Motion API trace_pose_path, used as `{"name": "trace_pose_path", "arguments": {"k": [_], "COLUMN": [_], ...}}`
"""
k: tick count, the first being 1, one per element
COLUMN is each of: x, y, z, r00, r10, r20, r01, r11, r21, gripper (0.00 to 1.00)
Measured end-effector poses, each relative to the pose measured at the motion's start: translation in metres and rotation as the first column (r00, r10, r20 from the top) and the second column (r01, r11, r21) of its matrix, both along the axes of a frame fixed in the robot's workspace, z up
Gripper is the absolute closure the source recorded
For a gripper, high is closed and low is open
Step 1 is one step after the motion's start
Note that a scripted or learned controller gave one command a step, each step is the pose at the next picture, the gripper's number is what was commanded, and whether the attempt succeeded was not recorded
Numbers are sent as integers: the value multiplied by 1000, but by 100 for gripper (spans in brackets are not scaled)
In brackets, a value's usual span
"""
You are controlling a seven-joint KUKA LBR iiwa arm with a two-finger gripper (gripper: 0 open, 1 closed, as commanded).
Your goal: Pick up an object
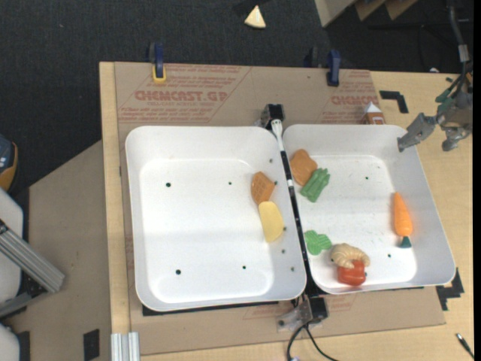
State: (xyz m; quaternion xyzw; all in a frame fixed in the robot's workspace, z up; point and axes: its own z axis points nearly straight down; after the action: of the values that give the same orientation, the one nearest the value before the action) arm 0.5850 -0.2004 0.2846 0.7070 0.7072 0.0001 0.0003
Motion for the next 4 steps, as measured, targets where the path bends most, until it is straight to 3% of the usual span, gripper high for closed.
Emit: {"name": "trace_pose_path", "arguments": {"k": [1,2,3,4], "x": [43,-34,30,-16], "y": [55,105,164,249], "z": [-182,-202,-92,-100], "r00": [1000,1000,1000,1000], "r10": [5,1,9,9], "r20": [-14,-11,16,-6], "r01": [-5,-1,-9,-9], "r11": [1000,1000,1000,1000], "r21": [7,5,2,6], "gripper": [0,0,0,0]}}
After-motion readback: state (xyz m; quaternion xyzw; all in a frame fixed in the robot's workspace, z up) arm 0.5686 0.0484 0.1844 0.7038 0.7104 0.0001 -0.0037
